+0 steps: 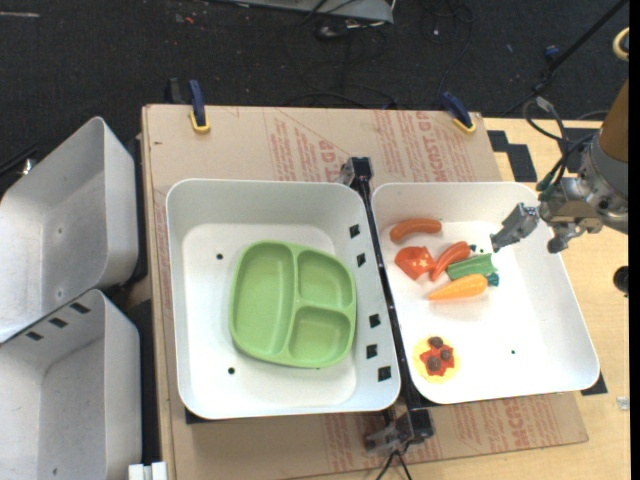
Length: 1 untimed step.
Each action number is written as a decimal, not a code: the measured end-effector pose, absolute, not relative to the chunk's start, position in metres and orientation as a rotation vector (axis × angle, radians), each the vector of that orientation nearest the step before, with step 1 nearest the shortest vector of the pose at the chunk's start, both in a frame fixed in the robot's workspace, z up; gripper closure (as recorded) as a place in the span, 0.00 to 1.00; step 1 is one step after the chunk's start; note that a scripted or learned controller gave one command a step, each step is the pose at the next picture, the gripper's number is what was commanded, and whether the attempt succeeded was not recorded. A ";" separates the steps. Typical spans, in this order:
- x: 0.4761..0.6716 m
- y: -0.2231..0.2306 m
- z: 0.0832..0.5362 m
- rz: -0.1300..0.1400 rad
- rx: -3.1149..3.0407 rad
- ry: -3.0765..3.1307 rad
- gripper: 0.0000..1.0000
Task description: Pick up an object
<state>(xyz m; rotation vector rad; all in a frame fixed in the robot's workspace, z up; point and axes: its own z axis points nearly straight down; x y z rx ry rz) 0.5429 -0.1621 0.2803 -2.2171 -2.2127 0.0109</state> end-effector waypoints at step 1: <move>0.545 -0.162 0.286 0.001 -2.220 -2.222 0.00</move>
